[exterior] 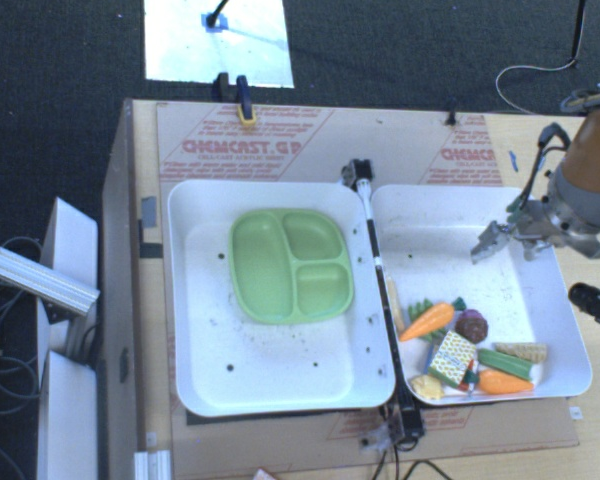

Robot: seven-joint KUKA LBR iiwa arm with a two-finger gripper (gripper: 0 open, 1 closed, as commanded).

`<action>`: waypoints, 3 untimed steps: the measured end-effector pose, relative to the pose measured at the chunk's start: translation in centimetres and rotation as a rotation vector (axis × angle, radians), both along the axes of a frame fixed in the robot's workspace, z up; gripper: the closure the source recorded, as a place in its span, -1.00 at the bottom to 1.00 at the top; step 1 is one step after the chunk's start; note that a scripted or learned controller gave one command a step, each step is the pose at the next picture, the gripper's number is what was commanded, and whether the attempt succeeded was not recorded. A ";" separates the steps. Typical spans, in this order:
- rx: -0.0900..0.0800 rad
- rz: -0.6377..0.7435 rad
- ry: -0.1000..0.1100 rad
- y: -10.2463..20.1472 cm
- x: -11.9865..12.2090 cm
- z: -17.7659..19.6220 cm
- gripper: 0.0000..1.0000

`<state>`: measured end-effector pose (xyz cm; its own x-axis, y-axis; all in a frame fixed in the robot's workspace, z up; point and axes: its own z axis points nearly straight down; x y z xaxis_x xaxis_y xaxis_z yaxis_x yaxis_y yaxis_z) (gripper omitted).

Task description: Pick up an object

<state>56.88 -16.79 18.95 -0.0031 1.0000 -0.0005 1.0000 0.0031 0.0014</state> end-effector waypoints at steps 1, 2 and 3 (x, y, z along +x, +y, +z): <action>0.000 -0.002 0.001 -1.5 -7.3 -10.5 -1.00; 0.000 -0.002 -0.003 -1.5 -7.2 -9.4 1.00; -0.002 -0.003 -0.003 -3.9 -8.1 -1.6 1.00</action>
<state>48.75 -20.72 17.34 -0.0003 1.0000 -0.0023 1.0000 0.0003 0.0045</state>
